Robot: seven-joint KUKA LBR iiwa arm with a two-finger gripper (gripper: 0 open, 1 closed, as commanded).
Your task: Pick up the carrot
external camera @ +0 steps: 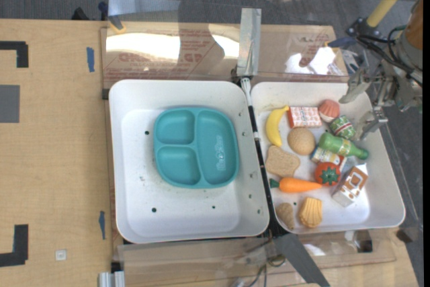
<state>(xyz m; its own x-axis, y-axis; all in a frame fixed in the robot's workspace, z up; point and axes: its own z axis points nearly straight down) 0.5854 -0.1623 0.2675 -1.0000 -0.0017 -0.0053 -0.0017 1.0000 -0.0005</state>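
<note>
Bench (pixel 47 144) of pale board carries two shallow white bins side by side, the left bin (pixel 127 212) toward nine o'clock and the right bin (pixel 386 201) toward three o'clock, their inner walls touching along the middle. A teal divided plate (pixel 197 147), with three compartments, sits in the middle of the left bin. The arm comes in from two o'clock, and its gripper (pixel 371 119) hangs over the right bin's upper right corner, near the green bottle (pixel 342 146); whether its fingers are spread or closed cannot be told from here, and nothing is seen between them. The right bin is crowded with toy food. A yellow banana (pixel 275 126) curves along the bin's left wall at about ten o'clock, with a red and white box (pixel 305 117) just to its right and a round reddish piece (pixel 329 109) at one o'clock. Below these lie a tan potato (pixel 302 141) and a slice of bread (pixel 281 161). The carrot (pixel 299 185), orange with a green stub at its left end, lies level in the lower middle of the right bin at about six o'clock, just under the bread slice and well apart from the gripper. A tomato (pixel 328 174) sits just to its upper right, a small carton (pixel 351 185) at four o'clock, and a ridged yellow piece (pixel 310 212) just beneath the carrot
</note>
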